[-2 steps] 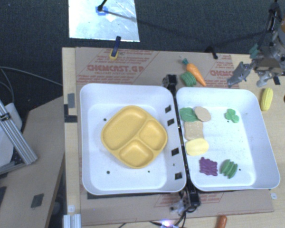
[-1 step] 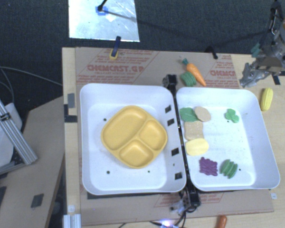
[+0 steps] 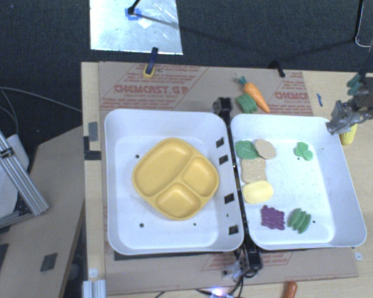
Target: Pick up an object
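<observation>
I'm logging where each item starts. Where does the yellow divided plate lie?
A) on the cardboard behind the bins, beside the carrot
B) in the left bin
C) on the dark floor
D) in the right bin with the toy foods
B: the plate lies flat inside the left bin, while the toy foods sit in the right bin.

Evenly and softly lit from above, with bright glare off the foil sheet point(image 3: 135, 16) and white bins point(image 3: 168, 126); slightly soft, grainy throughout.
</observation>
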Controlling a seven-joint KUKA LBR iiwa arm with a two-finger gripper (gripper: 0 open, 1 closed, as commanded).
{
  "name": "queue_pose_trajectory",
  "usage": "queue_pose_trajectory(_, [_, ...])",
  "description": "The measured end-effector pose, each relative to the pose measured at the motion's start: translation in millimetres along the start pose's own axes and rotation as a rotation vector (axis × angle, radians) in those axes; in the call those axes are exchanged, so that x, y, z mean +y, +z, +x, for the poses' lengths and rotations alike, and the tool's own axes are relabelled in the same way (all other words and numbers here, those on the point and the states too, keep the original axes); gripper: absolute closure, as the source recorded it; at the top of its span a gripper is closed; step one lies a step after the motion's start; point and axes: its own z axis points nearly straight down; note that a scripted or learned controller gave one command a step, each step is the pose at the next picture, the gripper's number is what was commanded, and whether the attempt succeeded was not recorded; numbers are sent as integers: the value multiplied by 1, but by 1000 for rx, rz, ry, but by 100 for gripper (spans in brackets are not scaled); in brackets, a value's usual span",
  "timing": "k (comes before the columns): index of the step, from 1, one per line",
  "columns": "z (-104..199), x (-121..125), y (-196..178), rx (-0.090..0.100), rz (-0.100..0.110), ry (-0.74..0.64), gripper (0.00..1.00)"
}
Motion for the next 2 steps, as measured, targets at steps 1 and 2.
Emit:
queue_pose_trajectory(1, [50,-20,-90,0,-6,-3,100])
queue_pose_trajectory(2, [109,-20,36,0,17,-3,100])
